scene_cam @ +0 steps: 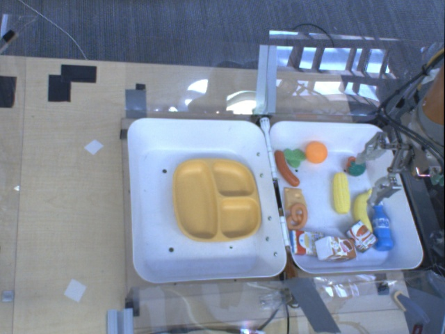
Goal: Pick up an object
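Hovering jaws (381, 167) — banana (361, 208) just below

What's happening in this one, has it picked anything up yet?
Not that the view shows. The arm's claw hangs over the right bin, near its right wall, above the toy food: corn, banana, blue bottle. Nothing is visibly between its fingers. The left bin holds a yellow tray.

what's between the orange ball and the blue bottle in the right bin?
In the camera view, the corn cob and the banana lie between the orange ball and the blue bottle, corn nearer the ball, banana beside the bottle.
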You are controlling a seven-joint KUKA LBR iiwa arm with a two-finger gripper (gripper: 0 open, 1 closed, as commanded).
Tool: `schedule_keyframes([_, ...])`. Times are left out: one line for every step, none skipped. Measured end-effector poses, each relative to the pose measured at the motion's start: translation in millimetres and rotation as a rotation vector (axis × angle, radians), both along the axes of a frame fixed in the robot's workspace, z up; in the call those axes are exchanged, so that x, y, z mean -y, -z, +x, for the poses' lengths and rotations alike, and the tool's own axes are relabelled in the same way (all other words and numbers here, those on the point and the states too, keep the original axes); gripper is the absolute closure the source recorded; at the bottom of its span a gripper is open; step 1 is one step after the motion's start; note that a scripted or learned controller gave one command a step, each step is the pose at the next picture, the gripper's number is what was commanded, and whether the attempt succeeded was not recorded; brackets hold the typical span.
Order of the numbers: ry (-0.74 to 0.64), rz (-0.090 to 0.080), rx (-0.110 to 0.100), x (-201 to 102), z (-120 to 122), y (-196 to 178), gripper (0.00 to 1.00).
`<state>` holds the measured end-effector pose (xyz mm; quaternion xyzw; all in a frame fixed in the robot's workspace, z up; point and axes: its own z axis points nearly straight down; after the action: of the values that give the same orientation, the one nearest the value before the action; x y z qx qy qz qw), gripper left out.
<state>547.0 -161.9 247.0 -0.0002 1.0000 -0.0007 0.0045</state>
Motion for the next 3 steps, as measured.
schedule_keyframes([-0.184, 0.000, -0.007, 45, -23, 85, 0.00])
schedule_keyframes([-0.165, 0.000, -0.001, 9, -30, 83, 0.00])
schedule_keyframes([-0.337, -0.004, -0.001, 45, -48, 80, 0.00])
